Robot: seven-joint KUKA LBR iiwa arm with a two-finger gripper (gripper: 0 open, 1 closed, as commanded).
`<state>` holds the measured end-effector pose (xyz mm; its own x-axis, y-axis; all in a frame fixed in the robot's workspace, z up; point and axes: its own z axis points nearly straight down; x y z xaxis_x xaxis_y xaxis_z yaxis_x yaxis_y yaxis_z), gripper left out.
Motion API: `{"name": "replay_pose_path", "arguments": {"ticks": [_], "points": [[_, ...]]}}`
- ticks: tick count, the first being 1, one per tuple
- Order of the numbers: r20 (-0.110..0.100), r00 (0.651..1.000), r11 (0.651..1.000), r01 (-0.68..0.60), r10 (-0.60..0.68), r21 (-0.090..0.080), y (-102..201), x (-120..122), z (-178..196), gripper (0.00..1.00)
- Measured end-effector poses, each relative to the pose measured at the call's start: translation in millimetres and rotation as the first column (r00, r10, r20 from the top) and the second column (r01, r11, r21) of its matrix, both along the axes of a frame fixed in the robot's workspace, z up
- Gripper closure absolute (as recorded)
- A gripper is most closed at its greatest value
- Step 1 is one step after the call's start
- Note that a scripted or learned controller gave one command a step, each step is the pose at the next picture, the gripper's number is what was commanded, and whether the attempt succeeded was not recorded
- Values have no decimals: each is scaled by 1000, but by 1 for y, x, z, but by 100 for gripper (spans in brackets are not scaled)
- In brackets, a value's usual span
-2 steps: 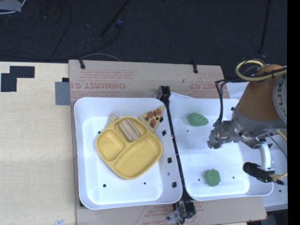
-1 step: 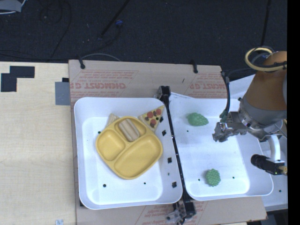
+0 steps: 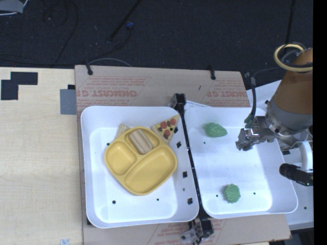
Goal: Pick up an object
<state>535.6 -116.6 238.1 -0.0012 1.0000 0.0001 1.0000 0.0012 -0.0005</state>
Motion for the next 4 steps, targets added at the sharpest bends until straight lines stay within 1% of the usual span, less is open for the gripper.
{"name": "replay_pose_path", "arguments": {"ticks": [1,2,3,4], "points": [[-4,1000,1000,-2,2,2,50,-14,-5,100],[-2,1000,1000,-5,5,2,108,-12,2,100],[-4,1000,1000,-2,2,1,152,-7,-7,100],[-5,1000,1000,-4,4,1,201,-19,-18,100]]}}
